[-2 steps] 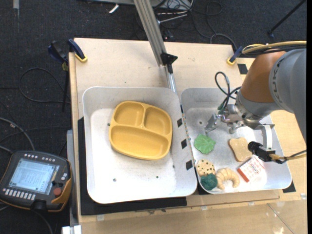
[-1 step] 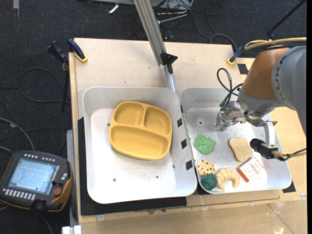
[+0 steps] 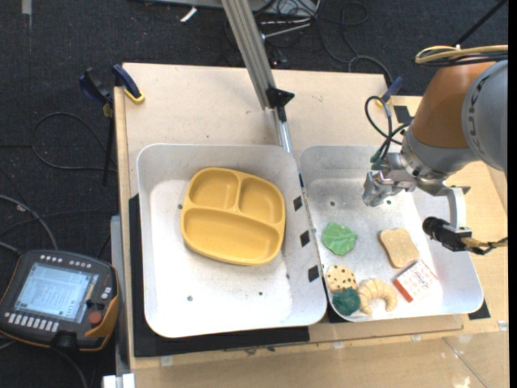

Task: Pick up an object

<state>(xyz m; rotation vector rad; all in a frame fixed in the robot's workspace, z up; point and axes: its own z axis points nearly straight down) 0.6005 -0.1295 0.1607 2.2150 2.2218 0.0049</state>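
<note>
Pale beige flat-topped bench (image 3: 202,107) carries two shallow white bins side by side, touching along their inner edges. Left white bin (image 3: 161,297) sits toward the bench's near-left part; right white bin (image 3: 456,293) reaches the near-right edge. Blue-and-yellow clamp (image 3: 121,83) grips the bench's far-left corner. Slanted grey metal rail (image 3: 250,43) crosses the far edge, ending at a black bracket (image 3: 279,98) between the bins.
</note>
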